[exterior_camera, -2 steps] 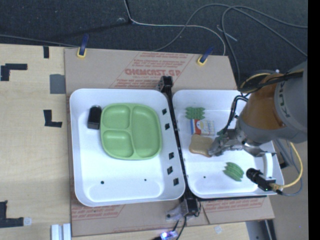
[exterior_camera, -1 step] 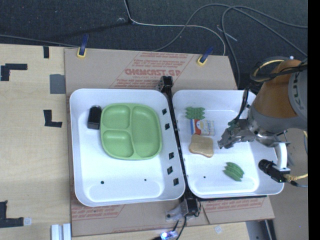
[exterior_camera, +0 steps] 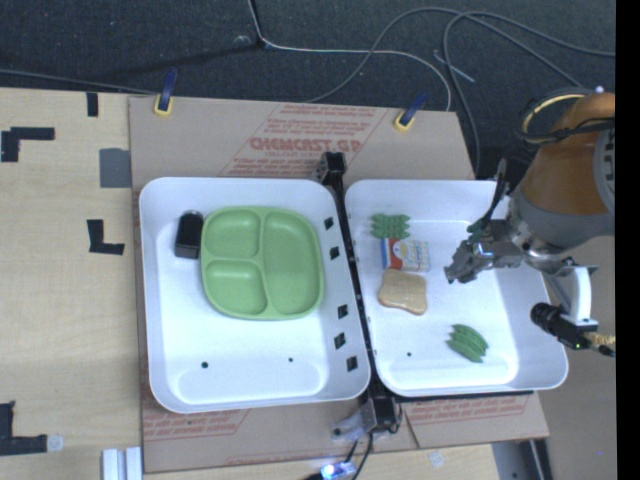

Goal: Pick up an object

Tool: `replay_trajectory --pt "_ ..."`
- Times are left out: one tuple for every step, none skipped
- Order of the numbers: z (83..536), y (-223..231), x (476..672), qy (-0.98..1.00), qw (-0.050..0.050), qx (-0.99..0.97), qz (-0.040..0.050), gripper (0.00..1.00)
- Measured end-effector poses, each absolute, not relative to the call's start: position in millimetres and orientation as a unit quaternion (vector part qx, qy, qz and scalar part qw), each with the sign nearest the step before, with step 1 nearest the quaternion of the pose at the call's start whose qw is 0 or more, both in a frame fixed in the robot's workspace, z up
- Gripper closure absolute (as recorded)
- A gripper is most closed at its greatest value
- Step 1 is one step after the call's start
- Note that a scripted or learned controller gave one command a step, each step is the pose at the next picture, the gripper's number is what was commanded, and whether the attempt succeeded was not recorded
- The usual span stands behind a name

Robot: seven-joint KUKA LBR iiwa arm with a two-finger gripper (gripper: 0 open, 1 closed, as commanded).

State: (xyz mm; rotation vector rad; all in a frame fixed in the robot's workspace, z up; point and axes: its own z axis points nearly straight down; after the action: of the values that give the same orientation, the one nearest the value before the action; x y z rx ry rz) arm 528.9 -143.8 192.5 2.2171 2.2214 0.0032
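Observation:
In the right bin [exterior_camera: 520, 368] lie a tan slice of toy bread [exterior_camera: 403, 293], a small red, white and blue carton [exterior_camera: 406, 256], a ruffled green leafy piece [exterior_camera: 390, 226] and a green pea pod [exterior_camera: 467, 342]. My gripper [exterior_camera: 463, 266] hangs over the right part of this bin, right of the carton and bread and above the pea pod. Nothing shows between its fingers.
The left bin [exterior_camera: 165, 368] holds a light green divided plate [exterior_camera: 263, 262] and a small black block [exterior_camera: 188, 234] at the plate's left. A black clip strip [exterior_camera: 345, 288] joins the two bins. Cables [exterior_camera: 400, 38] run across the dark floor behind the bench.

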Motion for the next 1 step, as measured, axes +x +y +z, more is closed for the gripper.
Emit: replay_trajectory --pt "245.3 -146.8 519.9 0.707 0.002 0.707 0.0009 1.00"
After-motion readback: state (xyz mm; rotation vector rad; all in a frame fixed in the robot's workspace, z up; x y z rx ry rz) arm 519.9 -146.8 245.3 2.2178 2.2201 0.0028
